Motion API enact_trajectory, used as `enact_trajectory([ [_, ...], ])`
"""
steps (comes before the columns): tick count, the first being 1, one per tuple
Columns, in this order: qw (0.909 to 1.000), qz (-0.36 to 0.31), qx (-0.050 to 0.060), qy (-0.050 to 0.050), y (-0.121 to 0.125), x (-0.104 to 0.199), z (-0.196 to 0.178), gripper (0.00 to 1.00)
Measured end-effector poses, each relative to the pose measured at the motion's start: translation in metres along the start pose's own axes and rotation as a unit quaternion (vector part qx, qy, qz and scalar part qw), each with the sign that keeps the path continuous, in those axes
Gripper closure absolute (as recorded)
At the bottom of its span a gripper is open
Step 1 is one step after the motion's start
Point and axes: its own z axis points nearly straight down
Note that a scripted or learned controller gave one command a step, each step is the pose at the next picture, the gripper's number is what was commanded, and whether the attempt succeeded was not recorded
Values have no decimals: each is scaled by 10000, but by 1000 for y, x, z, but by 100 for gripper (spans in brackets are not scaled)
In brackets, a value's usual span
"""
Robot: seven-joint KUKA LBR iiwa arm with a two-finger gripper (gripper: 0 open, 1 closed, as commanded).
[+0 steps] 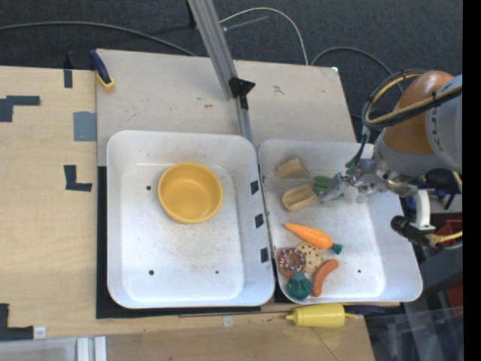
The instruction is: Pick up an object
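My gripper [333, 189] is low in the right bin [376, 277], near its upper middle, with the arm coming in from the right. A small dark green piece [322, 180] lies right at its tip, touching or nearly so. Just left of it are two tan bread-like wedges, one higher up [291, 168] and one lower down [298, 197]. Below them lie an orange carrot [310, 235], a brown sprinkled donut [291, 260], a reddish sausage [324, 274] and a teal-green lump [300, 286].
The left bin [135, 224] holds a yellow bowl [190, 192]. A yellow squeeze bottle [319, 316] lies on the bench in front of the right bin. A grey metal pole [218, 40] slants down to the gap between the bins.
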Motion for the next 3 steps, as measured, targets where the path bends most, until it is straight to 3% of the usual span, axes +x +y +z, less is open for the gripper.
enact_trajectory([
  [1, 10000, 4, -26, -11, 0, 0, 34, 0],
  [2, 10000, -1, -18, -4, 0, 1, 23, 100],
  [3, 10000, 5, -55, -10, 0, 2, -40, 100],
])
